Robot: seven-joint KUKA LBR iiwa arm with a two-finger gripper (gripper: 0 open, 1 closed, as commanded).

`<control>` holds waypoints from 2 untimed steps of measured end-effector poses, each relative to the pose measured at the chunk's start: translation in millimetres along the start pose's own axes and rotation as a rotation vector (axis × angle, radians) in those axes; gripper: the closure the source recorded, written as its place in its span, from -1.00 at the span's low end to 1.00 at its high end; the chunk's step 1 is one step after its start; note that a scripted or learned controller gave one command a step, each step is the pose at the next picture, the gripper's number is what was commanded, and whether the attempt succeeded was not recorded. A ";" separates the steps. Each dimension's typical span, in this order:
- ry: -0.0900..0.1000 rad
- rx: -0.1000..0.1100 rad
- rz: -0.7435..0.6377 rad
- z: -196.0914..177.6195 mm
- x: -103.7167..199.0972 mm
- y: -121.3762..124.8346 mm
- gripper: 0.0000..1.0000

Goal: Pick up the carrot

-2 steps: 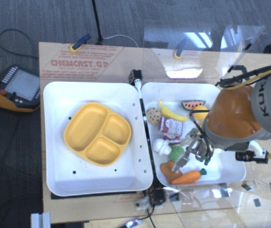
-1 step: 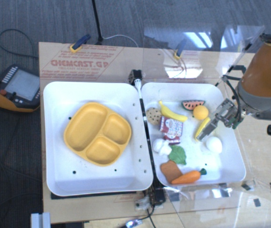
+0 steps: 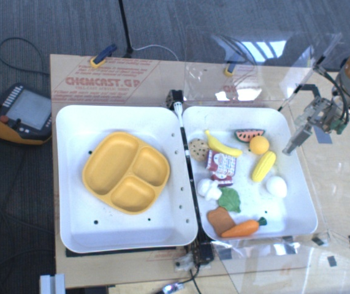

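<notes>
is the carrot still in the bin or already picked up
In the bin. The carrot lies flat near the front edge of the right bin, beside a brown piece. The pincer is over the bin's far right rim.

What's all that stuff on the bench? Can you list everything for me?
bins: 2, white, side by side
plate: 1, yellow, three sections, left bin
carrot: 1, orange, near edge of right bin
bread: 1, brown, touching the carrot
broccoli: 1, green, mid right bin
banana: 1, yellow, upper right bin
cookie: 1, tan, left of banana
packet: 1, red and white, under banana
watermelon slice: 1, red and green, far edge
orange: 1, orange, by watermelon slice
corn: 1, yellow, right side
egg: 1, white, right side
pendant: 1, orange and grey, floor at left
gripper: 1, grey, over right bin's right rim
</notes>
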State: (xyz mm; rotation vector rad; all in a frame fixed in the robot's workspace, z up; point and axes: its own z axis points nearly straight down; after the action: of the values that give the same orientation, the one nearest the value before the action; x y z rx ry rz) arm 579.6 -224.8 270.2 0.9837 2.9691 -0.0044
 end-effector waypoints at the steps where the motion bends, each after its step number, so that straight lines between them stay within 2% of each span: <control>1: 0.009 0.001 -0.064 6.7 27.2 -17.7 -1.00; 2: 0.011 0.001 -0.101 26.7 47.2 -32.2 -1.00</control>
State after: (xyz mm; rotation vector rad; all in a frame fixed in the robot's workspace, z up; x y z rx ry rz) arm 522.9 -222.7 242.7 0.8352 3.0252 -0.0015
